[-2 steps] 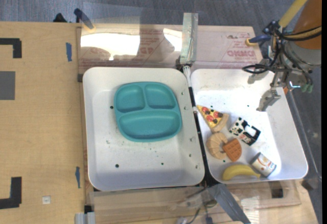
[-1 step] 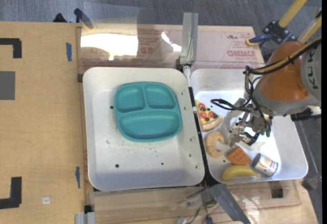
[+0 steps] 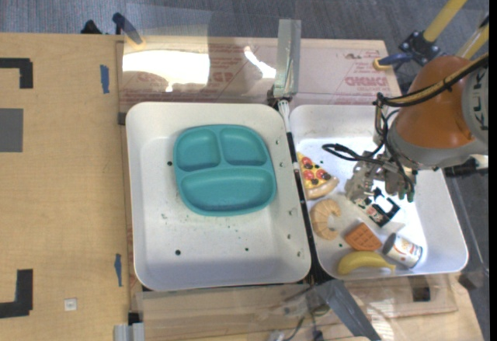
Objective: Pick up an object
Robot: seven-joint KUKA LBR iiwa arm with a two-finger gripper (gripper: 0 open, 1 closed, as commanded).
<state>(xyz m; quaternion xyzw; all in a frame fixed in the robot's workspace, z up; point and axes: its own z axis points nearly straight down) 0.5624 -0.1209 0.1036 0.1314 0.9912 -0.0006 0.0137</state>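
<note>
Five toys surrounded the claw (image 3: 378, 190) in the right bin (image 3: 446, 200): pizza slice (image 3: 314, 176) and croissant (image 3: 326, 218) leftward, cracker (image 3: 363, 238), can (image 3: 403, 251) and banana (image 3: 363, 262) nearer the camera. Its opening could not be told.

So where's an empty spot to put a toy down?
Left bin: bare floor all around the teal plate, widest in front of it. Right bin: open strip along its back wall. Crowded at its front: pizza, croissant, cracker, banana, can, with the tool over them.
</note>
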